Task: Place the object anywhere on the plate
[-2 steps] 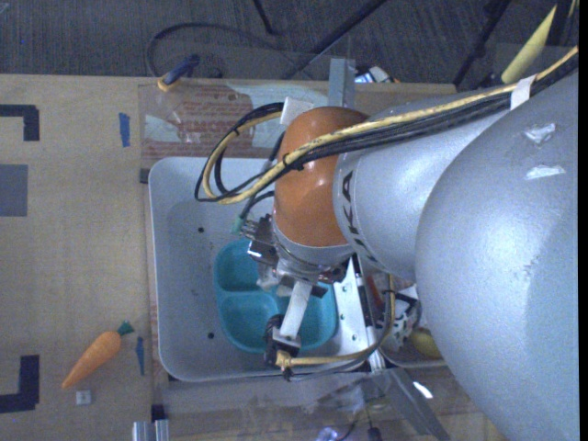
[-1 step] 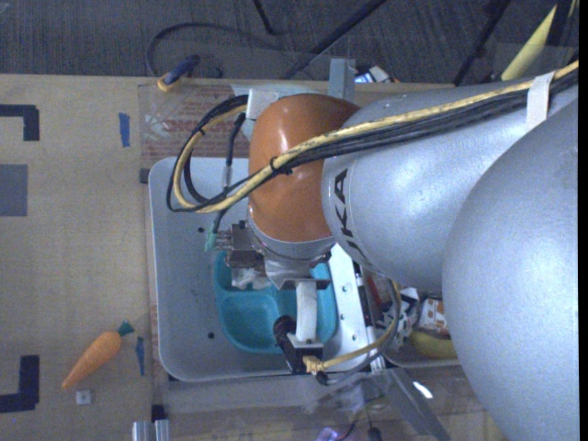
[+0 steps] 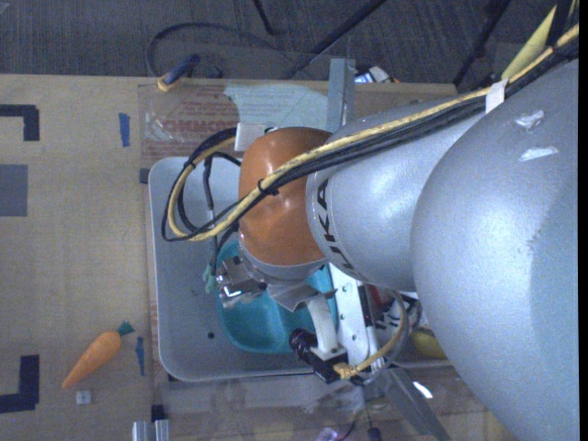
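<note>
A teal plate point(image 3: 255, 327) lies in the left white bin point(image 3: 175, 265), near its front edge. The arm's orange band and wrist cover most of the plate. My gripper point(image 3: 237, 281) points down over the plate's left part, seen from above, and its tip is hidden by the wrist. I see no object on the bare part of the plate. An orange toy carrot point(image 3: 92, 358) with a green top lies outside the bin on the bench at the lower left.
The grey arm point(image 3: 459, 237) spans the right half of the view and hides the right bin. A yellow thing point(image 3: 425, 343) and a red thing point(image 3: 377, 299) peek out under the arm. Black and yellow cables point(image 3: 188, 200) loop over the bin's back left.
</note>
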You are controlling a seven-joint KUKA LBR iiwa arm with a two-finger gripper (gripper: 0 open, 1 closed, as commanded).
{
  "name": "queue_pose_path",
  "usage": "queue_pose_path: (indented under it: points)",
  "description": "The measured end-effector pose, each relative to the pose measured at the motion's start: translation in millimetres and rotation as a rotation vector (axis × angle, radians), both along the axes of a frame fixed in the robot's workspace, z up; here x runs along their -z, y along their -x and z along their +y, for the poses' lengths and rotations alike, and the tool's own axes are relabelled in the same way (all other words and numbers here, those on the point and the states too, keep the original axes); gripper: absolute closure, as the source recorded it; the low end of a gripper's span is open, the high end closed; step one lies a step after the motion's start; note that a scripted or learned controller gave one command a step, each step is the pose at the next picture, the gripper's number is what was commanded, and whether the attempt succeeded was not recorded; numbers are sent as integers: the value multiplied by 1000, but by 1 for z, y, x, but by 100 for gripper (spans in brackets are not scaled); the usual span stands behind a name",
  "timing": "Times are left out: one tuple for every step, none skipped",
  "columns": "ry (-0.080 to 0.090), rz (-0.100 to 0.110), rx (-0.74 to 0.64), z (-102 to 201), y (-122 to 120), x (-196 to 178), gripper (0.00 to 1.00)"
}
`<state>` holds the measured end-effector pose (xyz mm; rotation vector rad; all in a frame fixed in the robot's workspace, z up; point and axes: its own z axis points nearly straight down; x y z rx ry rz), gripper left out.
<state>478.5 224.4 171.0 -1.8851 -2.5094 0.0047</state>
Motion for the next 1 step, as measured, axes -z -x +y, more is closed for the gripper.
queue_pose_path:
  points:
    - [0,-1,101,-69,0,39,100]
